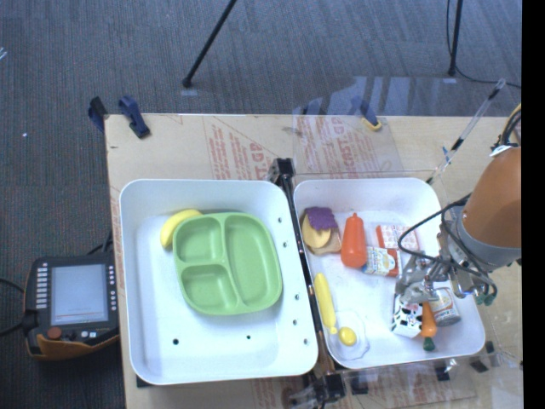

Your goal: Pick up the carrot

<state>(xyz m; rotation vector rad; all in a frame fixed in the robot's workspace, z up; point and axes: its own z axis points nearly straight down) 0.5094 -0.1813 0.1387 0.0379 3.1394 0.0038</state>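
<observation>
Gripper (pixel 423 290) hangs low over the right bin's (pixel 375 187) far right corner; I cannot tell how wide it is.

One carrot (pixel 428 322) lies just under it, beside one can (pixel 444 307) and one cow-spotted box (pixel 407 319). One orange bottle (pixel 353 240), one yellow spoon (pixel 327 303) and one purple-topped cake (pixel 320 228) lie further left. One green tray (pixel 228 262) and one banana (pixel 175 224) sit in the left bin (pixel 145 313). One bent arm (pixel 494 207) reaches in from the right.
</observation>
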